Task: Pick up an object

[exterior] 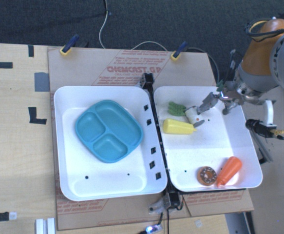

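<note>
**Ana:** Over the right bin [239, 145], near its far wall, the gripper [197, 117] reaches in slantwise from the arm [261, 57]. Why so low and tilted?

**Ben:** I judge it is going for something among the cluster there. A small white piece [192, 114] sits right at its fingertips, just beside the yellow corn-like toy [178, 126] and the green leafy toy [177, 108]. Coming in at a slant lets the fingers get at it past its neighbours.

**Ana:** Does it have hold of anything?

**Ben:** The fingers look slightly parted around that white piece, one above and one below, but whether they truly pinch it I cannot tell; it rests on or very near the bin floor, so nothing is lifted.

**Ana:** And the other candidates?

**Ben:** An orange carrot toy [228, 170] and a brown doughnut toy [207, 175] lie touching at the near edge of that bin, well apart from the gripper. The blue divided plate [109, 130] lies flat in the left bin [66, 145], probably too broad for two fingers.

**Ana:** So the pick is not yet done?

**Ben:** That is my reading: closing firmly and raising remain.
</note>
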Robot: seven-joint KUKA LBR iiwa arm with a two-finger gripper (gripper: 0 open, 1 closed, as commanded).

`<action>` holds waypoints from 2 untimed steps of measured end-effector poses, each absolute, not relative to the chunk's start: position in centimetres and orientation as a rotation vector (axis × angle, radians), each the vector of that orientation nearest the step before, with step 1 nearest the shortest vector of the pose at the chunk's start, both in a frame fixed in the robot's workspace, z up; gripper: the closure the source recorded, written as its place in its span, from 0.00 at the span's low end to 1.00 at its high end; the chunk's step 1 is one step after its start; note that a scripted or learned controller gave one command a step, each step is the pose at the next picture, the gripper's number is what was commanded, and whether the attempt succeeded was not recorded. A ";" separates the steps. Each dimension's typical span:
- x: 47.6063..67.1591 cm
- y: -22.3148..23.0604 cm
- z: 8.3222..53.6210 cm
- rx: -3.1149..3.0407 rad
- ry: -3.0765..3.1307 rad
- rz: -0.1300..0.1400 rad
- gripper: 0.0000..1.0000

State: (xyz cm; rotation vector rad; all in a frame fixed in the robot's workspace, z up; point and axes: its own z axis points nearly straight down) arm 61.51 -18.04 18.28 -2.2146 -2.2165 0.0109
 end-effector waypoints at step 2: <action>61.7 -18.8 8.0 -2.217 -2.222 0.007 0.00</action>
